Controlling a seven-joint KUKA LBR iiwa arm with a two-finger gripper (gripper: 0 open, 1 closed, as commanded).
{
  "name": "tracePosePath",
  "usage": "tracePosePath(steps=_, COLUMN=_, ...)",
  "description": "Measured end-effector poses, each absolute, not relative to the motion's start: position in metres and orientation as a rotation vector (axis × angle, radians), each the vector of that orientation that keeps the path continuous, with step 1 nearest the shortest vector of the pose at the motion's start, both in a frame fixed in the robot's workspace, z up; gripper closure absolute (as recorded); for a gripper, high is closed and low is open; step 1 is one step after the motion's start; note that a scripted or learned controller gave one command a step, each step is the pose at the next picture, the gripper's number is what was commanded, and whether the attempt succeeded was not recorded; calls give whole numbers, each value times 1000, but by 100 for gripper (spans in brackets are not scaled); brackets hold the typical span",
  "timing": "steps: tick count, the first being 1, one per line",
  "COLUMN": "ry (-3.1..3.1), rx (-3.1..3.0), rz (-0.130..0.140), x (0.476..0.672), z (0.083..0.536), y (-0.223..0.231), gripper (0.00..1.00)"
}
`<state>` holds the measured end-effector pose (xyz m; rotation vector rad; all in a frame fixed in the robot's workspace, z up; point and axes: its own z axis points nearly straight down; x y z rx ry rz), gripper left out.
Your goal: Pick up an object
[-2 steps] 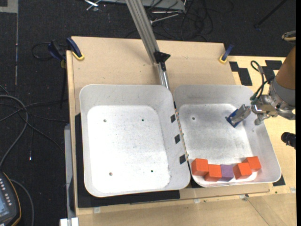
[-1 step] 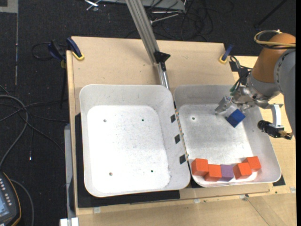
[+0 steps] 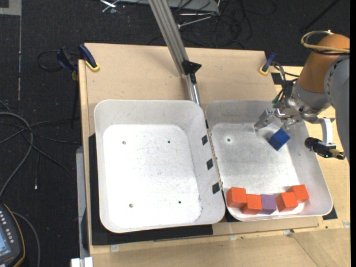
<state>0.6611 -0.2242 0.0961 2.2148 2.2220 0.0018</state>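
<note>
Blue block: tilted, upper right of the right bin, just below and touching the gripper, apparently hanging from it; whether it is truly clamped, cannot tell. Row of orange blocks with one purple block along bin's lower edge, well apart. Left bin beside, on the counter

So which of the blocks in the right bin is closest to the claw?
The blue block, alone just below the claw. The orange and purple blocks sit lined up along the bin's near edge.
</note>
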Motion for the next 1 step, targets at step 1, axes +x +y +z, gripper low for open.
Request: tracePosePath(steps=1, ry=2221, rx=2222, rz=-2, x=640, z=96, y=-213, gripper=0)
